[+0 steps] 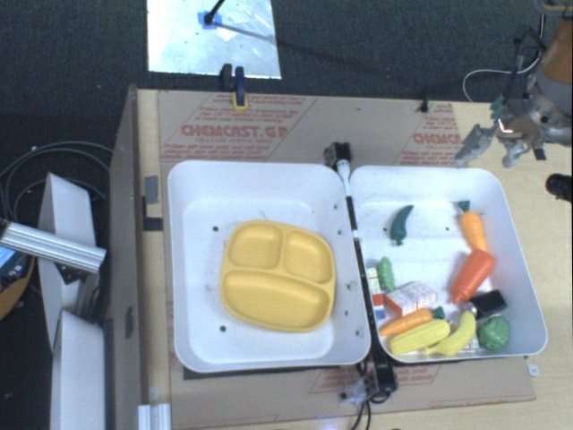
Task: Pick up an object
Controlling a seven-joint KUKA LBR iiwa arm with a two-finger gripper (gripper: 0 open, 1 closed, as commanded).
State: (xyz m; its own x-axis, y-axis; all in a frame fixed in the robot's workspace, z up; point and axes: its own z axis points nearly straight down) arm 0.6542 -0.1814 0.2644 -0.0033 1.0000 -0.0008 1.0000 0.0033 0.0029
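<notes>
The right bin (510, 206) holds several toy foods. Among them are a dark green pepper (400, 223), a carrot (472, 228), an orange-red pepper (470, 274), a white and red box (409, 296), a corn cob (419, 336), a banana (462, 331) and a broccoli (493, 332). My gripper (492, 149) hangs at the upper right, above the bench just beyond that bin's far rim. Its fingers (468, 145) are spread open with nothing between them.
In the left bin (192, 240) lies a yellow divided plate (277, 274). A black divider clip (340, 155) sits where the two bins meet. A small green piece (386, 271), a second carrot (403, 322) and a black block (489, 304) also lie in the right bin.
</notes>
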